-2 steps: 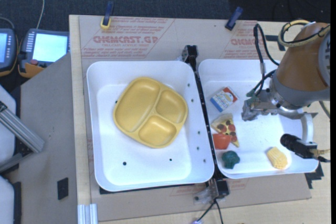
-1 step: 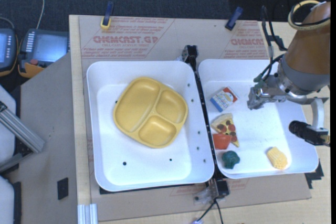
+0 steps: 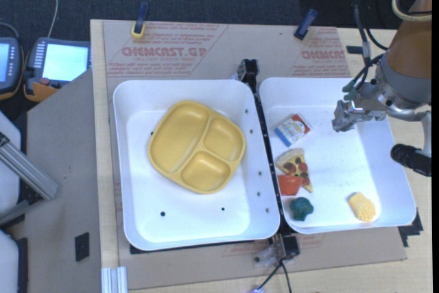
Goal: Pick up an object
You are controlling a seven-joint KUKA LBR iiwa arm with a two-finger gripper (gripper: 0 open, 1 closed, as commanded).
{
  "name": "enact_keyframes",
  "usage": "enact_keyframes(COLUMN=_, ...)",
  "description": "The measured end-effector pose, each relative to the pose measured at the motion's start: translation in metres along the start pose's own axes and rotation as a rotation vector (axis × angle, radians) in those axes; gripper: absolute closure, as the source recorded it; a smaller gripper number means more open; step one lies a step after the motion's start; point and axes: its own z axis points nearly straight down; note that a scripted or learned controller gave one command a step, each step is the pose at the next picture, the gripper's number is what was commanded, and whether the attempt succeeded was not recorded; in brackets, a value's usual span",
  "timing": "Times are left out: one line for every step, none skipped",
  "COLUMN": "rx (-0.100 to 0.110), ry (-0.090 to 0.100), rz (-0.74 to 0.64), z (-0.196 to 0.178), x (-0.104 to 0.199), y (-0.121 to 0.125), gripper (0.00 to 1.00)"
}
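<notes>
The right bin (image 3: 384, 219) holds a small white and red carton (image 3: 291, 129), a pizza slice (image 3: 295, 164), a red pepper piece (image 3: 290, 184), a green broccoli piece (image 3: 300, 207) and a yellow corn cob (image 3: 363, 206). My gripper (image 3: 345, 116) hangs over the upper right part of this bin, to the right of the carton and apart from it. Nothing shows between its fingers. The arm's orange band sits above it at the frame's right edge.
In the left bin (image 3: 130, 168) lies a yellow divided plate (image 3: 197, 145). A black clamp (image 3: 248, 70) sits where the two bins meet at the back. Cardboard lines the bench around the bins. Monitors stand off to the far left.
</notes>
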Motion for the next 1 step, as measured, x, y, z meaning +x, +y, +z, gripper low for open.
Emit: enact_keyframes(rx=0.004, ry=0.001, rz=-0.003, z=0.0161, x=0.0464, y=0.0228, gripper=1.00)
